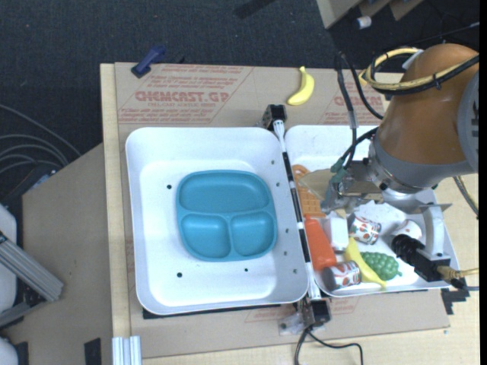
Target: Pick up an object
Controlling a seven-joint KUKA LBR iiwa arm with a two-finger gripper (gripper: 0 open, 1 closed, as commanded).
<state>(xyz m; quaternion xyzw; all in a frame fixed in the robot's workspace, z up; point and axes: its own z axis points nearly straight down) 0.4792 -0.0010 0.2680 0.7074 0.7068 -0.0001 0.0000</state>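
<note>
On the far left, the big shallow white plastic bin (144, 204) is lying with a teal three-compartment plastic plate (226, 213) sitting flat near its middle, nothing resting on the plate. Behind the two bins, on the brown board, a small yellow toy banana (301, 88) is lying well apart from everything the arm is working over.

Moving right past the clamped seam between the bins, the second white bin (319, 137) is holding the clutter. An orange carrot-shaped toy (319, 243) is lying along that bin's left wall, its long axis running from back to front and slightly rightward. Just right of it a small white cup with red markings (366, 230) is sitting, and at the front a bumpy green toy on a yellow piece (378, 265) is resting beside a small red-and-white can (346, 274).

Above these, the grey and orange arm is reaching in from the right, and the two-finger gripper (342, 190) is hanging over the back half of the right bin. Whether it is spread or closed cannot be told, since the wrist is covering it.

Judging from this, the likely target is the orange carrot-shaped toy, lying forward and to the left of the gripper, so the closing direction would need to cross its long axis.
</note>
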